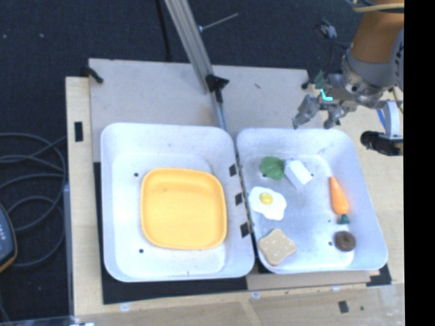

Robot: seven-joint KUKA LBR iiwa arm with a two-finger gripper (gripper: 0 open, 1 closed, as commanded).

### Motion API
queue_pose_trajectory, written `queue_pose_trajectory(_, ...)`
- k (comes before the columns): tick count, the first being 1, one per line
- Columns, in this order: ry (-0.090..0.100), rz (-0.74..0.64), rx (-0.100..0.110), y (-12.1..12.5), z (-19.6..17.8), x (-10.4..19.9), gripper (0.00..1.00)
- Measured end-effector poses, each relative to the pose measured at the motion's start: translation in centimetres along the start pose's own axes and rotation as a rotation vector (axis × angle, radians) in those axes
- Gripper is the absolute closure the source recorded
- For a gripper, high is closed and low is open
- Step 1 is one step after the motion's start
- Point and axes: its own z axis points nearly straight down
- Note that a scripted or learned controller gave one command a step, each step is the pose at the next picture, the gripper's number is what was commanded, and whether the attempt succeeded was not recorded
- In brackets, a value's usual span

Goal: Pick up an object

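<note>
The arm [380,26] is cut off by the top edge. The gripper [318,116] is small and blurred, its tips indistinct. Cables [27,168] run off the left edge, where a dark device [5,240] shows only in part.

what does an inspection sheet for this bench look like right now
surface: bench bearing a left bin and a right bin, side by side
job's things: right bin holds a green piece, white block, fried egg, toast, carrot and brown disc; all lying loose
clutter: yellow plate in the left bin
grippers: gripper above the right bin's far rim, nothing between the jaws
cables: black cables on the floor at left
surroundings: metal pole slanting over the bench; dark floor
</note>
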Motion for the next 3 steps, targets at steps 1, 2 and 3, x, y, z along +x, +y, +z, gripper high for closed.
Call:
queue_pose_trajectory(1, 0.0, 0.0, 0.0, 0.0, 0.0, 0.0, 0.0)
queue_pose_trajectory(2, -0.001, 0.0, 0.004, -0.5, 4.4, 0.4, 0.0)
queue_pose_trajectory(3, -0.001, 0.0, 0.004, -1.0, 8.7, 0.7, 0.0)
